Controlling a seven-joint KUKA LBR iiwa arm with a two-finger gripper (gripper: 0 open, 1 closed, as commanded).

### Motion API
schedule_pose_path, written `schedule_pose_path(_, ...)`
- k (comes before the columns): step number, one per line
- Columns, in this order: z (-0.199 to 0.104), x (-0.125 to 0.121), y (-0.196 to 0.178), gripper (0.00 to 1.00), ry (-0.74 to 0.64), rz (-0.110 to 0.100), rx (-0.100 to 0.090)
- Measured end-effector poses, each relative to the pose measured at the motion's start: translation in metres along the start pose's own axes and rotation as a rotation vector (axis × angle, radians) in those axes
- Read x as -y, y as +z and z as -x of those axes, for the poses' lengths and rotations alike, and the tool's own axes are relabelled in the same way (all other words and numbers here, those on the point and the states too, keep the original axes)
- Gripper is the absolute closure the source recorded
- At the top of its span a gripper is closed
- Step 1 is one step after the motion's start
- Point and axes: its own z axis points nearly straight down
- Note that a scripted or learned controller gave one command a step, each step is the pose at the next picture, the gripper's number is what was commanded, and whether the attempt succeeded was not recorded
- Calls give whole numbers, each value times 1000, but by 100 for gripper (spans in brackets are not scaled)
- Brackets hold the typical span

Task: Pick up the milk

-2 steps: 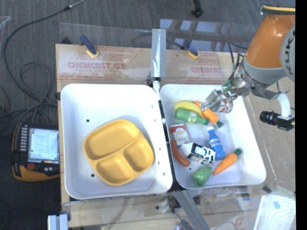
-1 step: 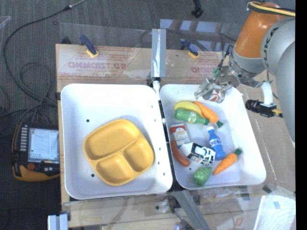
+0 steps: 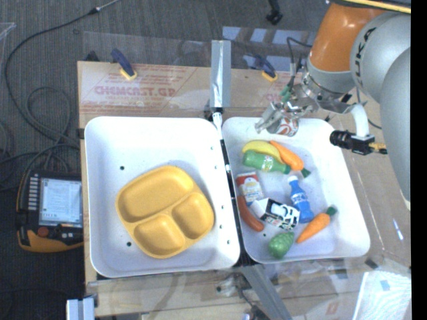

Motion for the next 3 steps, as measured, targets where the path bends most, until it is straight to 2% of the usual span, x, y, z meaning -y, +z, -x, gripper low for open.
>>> schedule_pose_path(1, -29, -8, -13, 100, 65, 0, -2)
schedule_pose_path(2, -37, -10, -25, 100, -101, 1, 1)
schedule_pose_path(3, -32, -9, -23, 100, -178, 0, 1)
